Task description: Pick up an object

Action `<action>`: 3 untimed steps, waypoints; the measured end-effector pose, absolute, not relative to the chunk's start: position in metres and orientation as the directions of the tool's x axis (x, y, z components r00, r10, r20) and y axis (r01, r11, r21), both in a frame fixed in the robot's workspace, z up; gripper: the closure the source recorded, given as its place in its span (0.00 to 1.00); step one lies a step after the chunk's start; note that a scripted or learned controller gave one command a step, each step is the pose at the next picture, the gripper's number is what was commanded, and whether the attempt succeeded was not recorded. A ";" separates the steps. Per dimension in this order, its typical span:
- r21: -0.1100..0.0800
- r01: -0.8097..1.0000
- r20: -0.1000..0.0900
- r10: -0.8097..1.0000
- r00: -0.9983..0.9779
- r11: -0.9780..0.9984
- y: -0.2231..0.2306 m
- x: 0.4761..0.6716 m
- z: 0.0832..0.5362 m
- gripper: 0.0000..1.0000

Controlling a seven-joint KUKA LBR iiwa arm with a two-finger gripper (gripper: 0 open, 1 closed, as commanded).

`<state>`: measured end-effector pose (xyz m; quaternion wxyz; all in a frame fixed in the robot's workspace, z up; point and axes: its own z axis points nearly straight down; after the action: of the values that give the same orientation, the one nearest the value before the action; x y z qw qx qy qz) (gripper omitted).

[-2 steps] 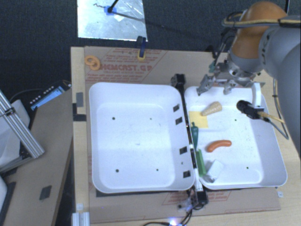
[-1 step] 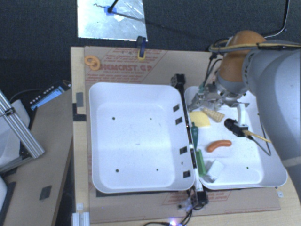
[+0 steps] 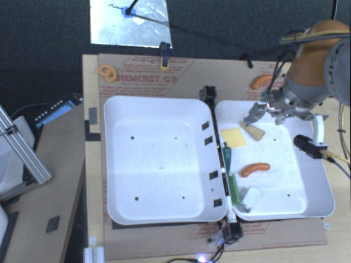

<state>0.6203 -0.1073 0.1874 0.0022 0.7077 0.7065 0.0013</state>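
Hovering with fingers spread (image 3: 256, 115) over the tan wedge (image 3: 254, 130) (light, stiff-looking); grip its flat sides.

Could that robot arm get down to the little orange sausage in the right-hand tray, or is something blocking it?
Probably yes. The sausage lies alone on bare floor of the right bin, nothing on top of it or touching it. The gripper hangs over the same bin, near the yellow square.

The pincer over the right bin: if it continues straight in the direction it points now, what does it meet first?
Probably the tan wedge-shaped piece, which lies just below the pincer tips, with the yellow square beyond it. Depth is unclear from this slanted view, so it may touch the right bin's floor beside it instead.
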 end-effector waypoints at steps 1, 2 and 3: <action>-0.006 1.000 0.002 1.000 -0.004 0.004 -0.085 0.610 0.096 0.00; 0.003 1.000 0.000 1.000 -0.004 0.004 -0.086 0.614 0.113 1.00; 0.023 1.000 -0.008 1.000 0.000 0.000 -0.149 0.661 0.337 1.00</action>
<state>0.6607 -0.1494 0.3370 0.0110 0.7071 0.7070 0.0054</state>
